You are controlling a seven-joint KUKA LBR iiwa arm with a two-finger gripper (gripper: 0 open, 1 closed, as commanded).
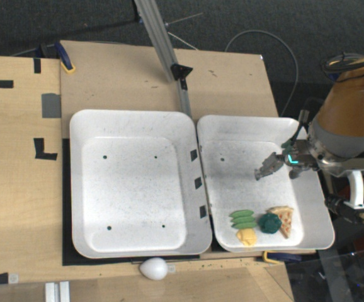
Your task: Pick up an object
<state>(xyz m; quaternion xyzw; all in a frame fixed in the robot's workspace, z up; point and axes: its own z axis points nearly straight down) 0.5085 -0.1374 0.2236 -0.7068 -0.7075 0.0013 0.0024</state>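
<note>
Objects for the pick lay clustered in the lower part of the right bin (232,137): a green pea pod (242,218), a yellow piece (247,236), a dark green round toy (270,223) and a pizza slice (285,219), all close together near the bin's bottom edge. From my remote station I watched the gripper (265,168) hang over the middle of that same bin, above and apart from the cluster, with nothing between its fingers; I could not tell how far they were parted. The arm (342,121) reached in from the right of the frame. The left bin (78,168) sat alongside, touching the right one. A white egg-shaped object (153,268) rested on the bench (18,187) just below the left bin's lower edge.
</note>
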